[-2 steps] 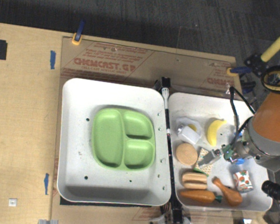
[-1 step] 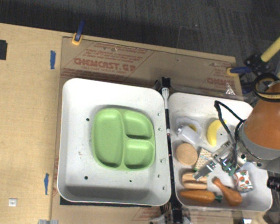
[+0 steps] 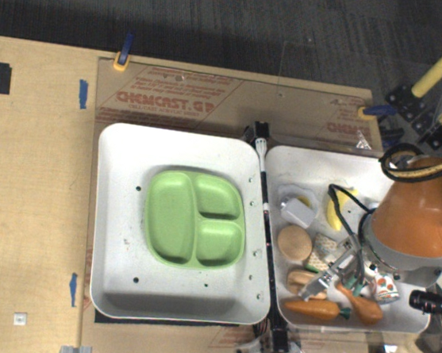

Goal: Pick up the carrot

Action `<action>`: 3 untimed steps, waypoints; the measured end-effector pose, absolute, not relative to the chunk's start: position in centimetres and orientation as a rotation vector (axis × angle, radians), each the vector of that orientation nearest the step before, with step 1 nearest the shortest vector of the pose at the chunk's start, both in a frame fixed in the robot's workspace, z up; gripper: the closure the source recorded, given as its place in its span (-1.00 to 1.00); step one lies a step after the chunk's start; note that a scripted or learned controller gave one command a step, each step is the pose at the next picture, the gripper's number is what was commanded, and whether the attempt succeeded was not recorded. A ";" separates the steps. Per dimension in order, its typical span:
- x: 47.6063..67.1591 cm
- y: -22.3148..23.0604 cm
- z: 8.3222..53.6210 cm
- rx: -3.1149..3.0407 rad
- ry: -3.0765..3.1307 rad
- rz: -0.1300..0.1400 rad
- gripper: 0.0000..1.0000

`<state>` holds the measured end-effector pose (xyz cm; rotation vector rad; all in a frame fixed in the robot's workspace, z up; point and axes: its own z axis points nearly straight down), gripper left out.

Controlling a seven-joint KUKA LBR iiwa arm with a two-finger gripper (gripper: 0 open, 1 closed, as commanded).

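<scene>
The carrot (image 3: 313, 308) is a long orange piece with a small green end. It lies along the front wall of the right bin (image 3: 285, 172). A second orange-red piece (image 3: 366, 309) lies just to its right, touching or nearly touching it. My gripper (image 3: 327, 279) hangs from the arm's orange band (image 3: 419, 220), low in the right bin. It points down and left, right above the carrot's middle and beside a tan bun-like item (image 3: 300, 278). Nothing shows as held.
The right bin also holds a round tan disc (image 3: 294, 242), a yellow banana (image 3: 334, 213), a pale grey piece (image 3: 297, 211) and a white-and-red block (image 3: 387, 290), all crowded together. In the left bin (image 3: 119, 223) lies a green divided plate (image 3: 196, 218).
</scene>
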<state>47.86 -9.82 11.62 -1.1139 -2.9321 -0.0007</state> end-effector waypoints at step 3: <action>49.6 -10.0 11.5 -0.769 -3.111 0.000 -1.00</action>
